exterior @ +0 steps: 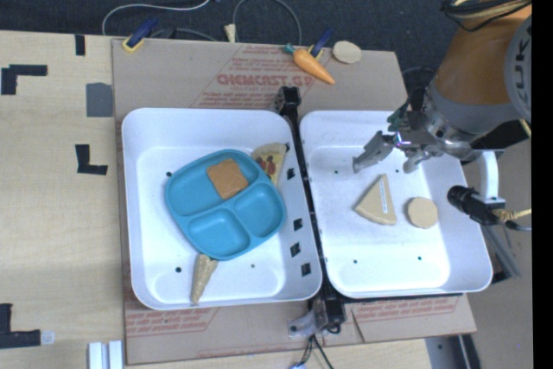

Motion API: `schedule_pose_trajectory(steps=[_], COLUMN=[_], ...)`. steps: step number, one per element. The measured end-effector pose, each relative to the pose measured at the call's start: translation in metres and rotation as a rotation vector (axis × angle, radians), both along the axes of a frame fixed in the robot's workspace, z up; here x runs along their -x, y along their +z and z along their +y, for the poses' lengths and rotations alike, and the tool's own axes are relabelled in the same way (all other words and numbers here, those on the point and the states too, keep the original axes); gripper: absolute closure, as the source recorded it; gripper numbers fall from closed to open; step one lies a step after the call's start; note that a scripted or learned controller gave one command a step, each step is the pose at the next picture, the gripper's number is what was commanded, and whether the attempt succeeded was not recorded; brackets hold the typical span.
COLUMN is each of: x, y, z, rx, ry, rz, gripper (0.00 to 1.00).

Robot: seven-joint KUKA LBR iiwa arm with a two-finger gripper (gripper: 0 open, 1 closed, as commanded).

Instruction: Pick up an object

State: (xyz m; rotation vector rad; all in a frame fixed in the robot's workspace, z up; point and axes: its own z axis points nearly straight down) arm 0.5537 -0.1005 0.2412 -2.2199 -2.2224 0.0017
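While the gripper (pixel 390 158) hangs over the upper part of the right bin (pixel 337 268), its fingers (pixel 370 156) are spread wide with nothing between them. One finger points left toward the bin's middle, the other shorter one sits lower right near the wrist.

Candidate objects, right bin: a tan wedge-shaped piece (pixel 378 201) lying flat, just below the gripper; a small round tan disc (pixel 422 212) just beside the wedge on its right, apart from it or barely so. Both sit on bare white floor, away from the bin walls.

Left bin (pixel 138 186): blue divided tray (pixel 226 205) carrying a brown square piece (pixel 228 178); a pizza-slice-like piece (pixel 271 158) tucked at the tray's upper right; a cone-shaped piece (pixel 202 276) below the tray. On the tabletop beyond the bins: toy carrot (pixel 312 66), small pale disc (pixel 346 53).

Judgement: the wedge is the nearest target and the likely one. To do the grasp well:
- centre the gripper over the wedge's middle, not its thin tip
- turn the wrist so the fingers close across the two long slanted sides, or across the narrower span
- descend until the tips straddle the piece close to the bin floor, since it looks low
- keep clear of the round disc so a finger does not land on it or nudge it.

Risk: the tapered sides may squeeze the wedge out as the fingers close.
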Motion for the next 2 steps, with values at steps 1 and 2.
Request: schedule_pose_trajectory(steps=[1,2], x=[-0.019,0.019], y=[-0.153,-0.154], z=[-0.046,-0.033], rx=[0.0,0.005], ry=[-0.003,0.0], rz=[0.01,-0.013], gripper=[0.0,0.0])
